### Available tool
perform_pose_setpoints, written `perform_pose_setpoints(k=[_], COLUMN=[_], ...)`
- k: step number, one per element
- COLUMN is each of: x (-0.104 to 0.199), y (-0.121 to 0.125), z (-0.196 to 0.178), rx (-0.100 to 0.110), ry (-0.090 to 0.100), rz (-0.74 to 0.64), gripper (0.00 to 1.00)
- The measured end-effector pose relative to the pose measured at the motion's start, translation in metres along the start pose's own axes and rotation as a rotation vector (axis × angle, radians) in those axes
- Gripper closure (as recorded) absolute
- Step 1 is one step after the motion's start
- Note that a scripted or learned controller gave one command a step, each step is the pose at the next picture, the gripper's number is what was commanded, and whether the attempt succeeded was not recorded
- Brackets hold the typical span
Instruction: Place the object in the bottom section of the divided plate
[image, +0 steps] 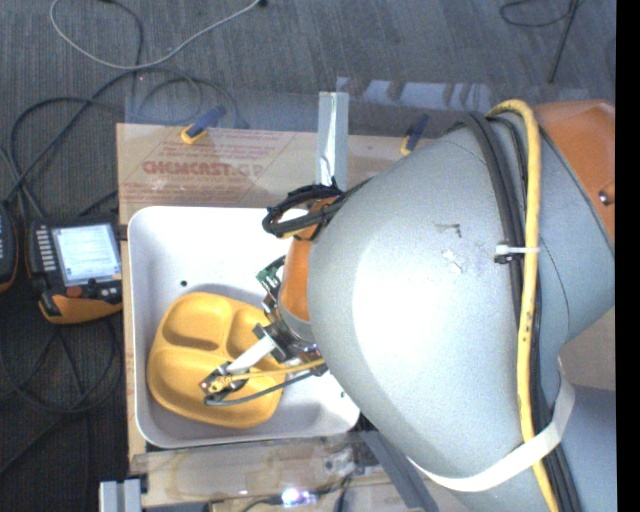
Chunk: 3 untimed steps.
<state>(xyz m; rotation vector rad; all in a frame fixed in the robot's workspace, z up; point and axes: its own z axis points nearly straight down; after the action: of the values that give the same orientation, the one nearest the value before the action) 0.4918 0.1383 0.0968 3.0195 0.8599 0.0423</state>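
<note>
Divided plate (190, 350), yellow, judged light, stiff and slippery, best taken by its rim; whether the gripper (213, 388) above it is spread or closed cannot be told.

**Arm coming in from three o'clock, gripper pointing toward eight**

We are watching our grey arm (560, 330) entering from three o'clock and taking up the right half of the view. Its large rounded link (430, 300) is bulging up toward the camera and covering most of the wrist beneath it. An orange band (293, 282) is peeking out at the link's nine o'clock edge. From under that edge the gripper (222, 386) is stretching out at a slant toward eight o'clock, sitting low and left of centre.
</note>
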Motion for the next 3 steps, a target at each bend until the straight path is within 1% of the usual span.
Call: perform_pose_setpoints(k=[1,2,3], x=[0.033,0.035,0.033], y=[-0.009,-0.014,-0.055], z=[-0.092,-0.093,0.003], rx=[0.0,0.006,0.008], ry=[-0.04,-0.034,-0.001], rz=[0.016,0.011,0.151], gripper=[1.0,0.0,0.0])
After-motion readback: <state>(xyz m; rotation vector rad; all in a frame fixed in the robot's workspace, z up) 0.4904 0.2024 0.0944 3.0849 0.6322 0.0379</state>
